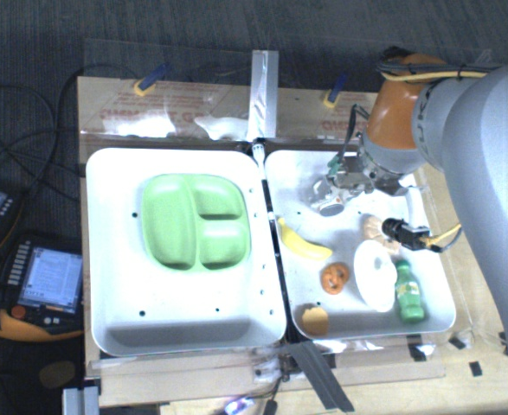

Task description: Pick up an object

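Left bin (106, 318) holds a green tray (195, 220). In the right bin (444, 314): banana (304, 244), orange ball (334, 277), white disc (376, 273), green bottle (408, 290). Gripper (344, 180) hovers at the bin's back, over a small silvery thing (327, 202); whether it's clenched or released, can't tell. Best centre over one free item, banana looks easiest, then descend straight.

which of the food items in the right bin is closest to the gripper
The yellow banana. It lies by the bin's left wall, just below the gripper, while the orange fruit and the brown piece sit farther toward the bin's near edge.
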Controlling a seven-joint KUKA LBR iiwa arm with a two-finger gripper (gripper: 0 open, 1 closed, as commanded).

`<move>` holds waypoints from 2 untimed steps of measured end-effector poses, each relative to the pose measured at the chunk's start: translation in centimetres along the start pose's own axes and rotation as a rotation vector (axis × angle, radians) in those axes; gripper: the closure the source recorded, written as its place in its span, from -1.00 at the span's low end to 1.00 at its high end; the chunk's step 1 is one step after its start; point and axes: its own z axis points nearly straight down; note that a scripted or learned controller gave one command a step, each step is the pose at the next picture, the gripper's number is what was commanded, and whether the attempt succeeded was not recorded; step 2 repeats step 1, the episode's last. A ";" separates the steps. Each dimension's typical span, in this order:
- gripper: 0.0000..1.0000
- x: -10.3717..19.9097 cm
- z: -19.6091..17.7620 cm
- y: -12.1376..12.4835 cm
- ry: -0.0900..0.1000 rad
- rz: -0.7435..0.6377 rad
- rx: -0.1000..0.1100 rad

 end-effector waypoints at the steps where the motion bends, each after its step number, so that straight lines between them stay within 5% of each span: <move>1: 1.00 5.8 -7.8 2.8 0.002 0.040 -0.002; 2: 1.00 5.8 -7.8 2.8 0.002 0.040 -0.002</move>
